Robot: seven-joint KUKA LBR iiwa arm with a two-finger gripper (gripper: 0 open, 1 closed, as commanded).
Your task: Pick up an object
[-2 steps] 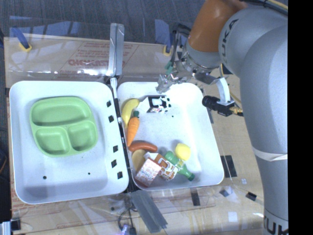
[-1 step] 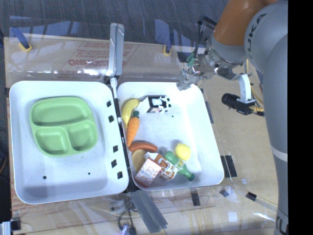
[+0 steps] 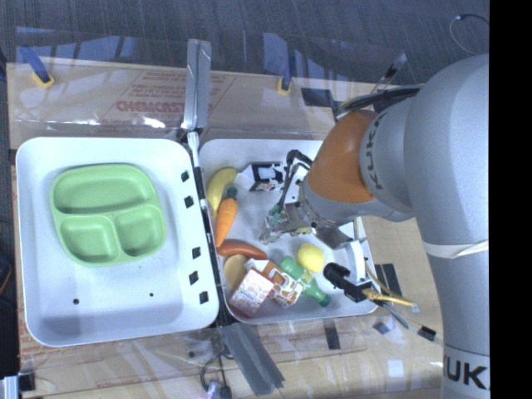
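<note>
- Arm (image 3: 432, 173): we see it reach in from the right and hang over the right bin (image 3: 249, 152), its bulk and orange band hiding the bin's far right side. Risk, we judge: anything under it could be bumped unseen.
- Left bin (image 3: 33, 223): holds a green tray (image 3: 108, 214), well apart from the work. No trouble expected there.
- Claw (image 3: 281, 219): low in the right bin's middle, over bare floor between carrot (image 3: 226, 216) and lemon (image 3: 310, 258). We cannot tell whether it is spread or closed; nothing is visibly held.
- Candidates crowd the bin's left and near side: banana (image 3: 218, 185), carrot, a red sausage-like piece (image 3: 241, 248), carton (image 3: 264, 291), green bottle (image 3: 303, 279), lemon.
- Likely failure: closing on empty floor, since the claw sits between things, not above one.
- Lemon is round; we judge it could roll from a pinch.
- Bottle touches the carton; a grab there may drag both.
</note>
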